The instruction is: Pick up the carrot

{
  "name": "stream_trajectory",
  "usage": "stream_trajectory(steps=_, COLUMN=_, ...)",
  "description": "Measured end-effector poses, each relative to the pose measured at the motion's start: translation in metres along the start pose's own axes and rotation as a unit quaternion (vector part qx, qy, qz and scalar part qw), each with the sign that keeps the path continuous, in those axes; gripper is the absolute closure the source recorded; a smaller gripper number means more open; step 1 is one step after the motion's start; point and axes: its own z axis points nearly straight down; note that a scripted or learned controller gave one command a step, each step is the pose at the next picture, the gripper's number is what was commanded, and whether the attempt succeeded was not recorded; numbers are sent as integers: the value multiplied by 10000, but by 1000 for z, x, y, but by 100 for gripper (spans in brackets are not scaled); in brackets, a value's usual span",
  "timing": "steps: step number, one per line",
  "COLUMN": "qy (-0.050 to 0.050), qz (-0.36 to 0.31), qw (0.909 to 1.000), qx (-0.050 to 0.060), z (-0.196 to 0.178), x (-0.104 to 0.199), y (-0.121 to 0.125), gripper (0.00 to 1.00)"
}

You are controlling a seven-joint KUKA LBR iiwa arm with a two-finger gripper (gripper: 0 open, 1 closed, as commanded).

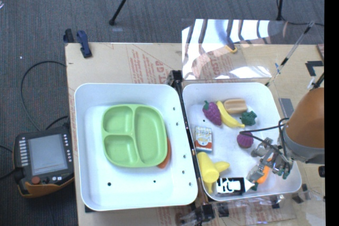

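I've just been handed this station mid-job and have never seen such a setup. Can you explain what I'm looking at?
One camera looks down at a slant on a bench. The grey and orange bulk at the right is the robot arm. Its gripper is low in the right bin. That bin holds toy food: grapes, a banana, a bun, broccoli, a small carton and a yellow bottle. An orange and green piece, likely the carrot, lies right at the gripper. I cannot tell whether it is held. The left bin holds a green divided plate.
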Motion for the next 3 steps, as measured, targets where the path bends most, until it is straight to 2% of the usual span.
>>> stream_trajectory(steps=1, qy=20, qz=59, qw=10000, qx=-16, z=-7, x=-1, y=0, gripper=100)
stream_trajectory(steps=2, qy=-9, qz=-1079, qw=9942, qx=-2, z=-75, x=53, y=81, gripper=100)
stream_trajectory(steps=3, qy=-17, qz=-1744, qw=9847, qx=2, z=-77, x=36, y=55, gripper=100)
